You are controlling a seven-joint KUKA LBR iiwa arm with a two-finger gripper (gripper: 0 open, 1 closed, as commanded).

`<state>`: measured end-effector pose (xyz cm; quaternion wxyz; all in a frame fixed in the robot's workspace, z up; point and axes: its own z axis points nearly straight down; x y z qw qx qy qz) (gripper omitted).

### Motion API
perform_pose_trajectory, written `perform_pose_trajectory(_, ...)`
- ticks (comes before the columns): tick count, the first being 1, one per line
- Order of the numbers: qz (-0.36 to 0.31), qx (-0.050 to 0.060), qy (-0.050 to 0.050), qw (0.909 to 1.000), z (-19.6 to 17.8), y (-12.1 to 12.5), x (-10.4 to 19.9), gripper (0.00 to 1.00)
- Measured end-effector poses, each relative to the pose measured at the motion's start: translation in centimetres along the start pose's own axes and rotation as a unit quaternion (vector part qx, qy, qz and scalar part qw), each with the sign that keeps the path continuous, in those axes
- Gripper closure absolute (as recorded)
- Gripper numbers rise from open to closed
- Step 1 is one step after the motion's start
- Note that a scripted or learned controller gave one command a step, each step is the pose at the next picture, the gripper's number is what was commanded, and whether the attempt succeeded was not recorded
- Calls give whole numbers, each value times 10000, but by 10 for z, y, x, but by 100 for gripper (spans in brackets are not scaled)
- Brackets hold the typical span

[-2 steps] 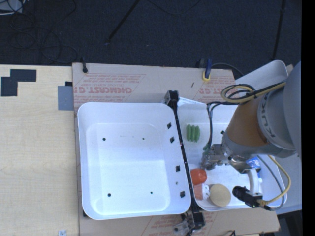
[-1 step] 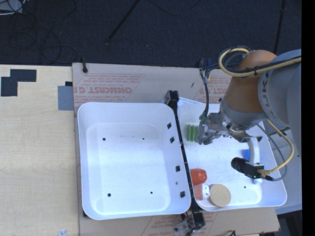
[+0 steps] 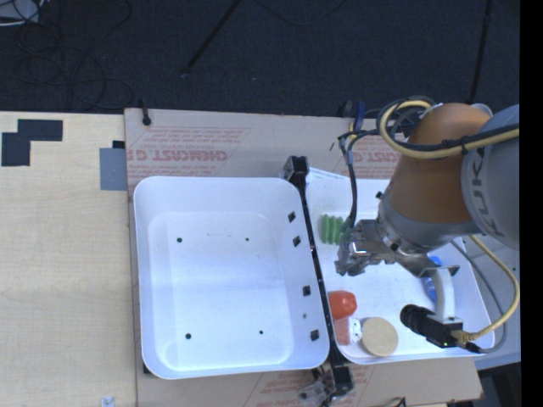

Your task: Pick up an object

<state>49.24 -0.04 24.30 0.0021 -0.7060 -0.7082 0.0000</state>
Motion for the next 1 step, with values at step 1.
perform_pose_trajectory(1,-18,-69,-3,10000,-107,39,52,100)
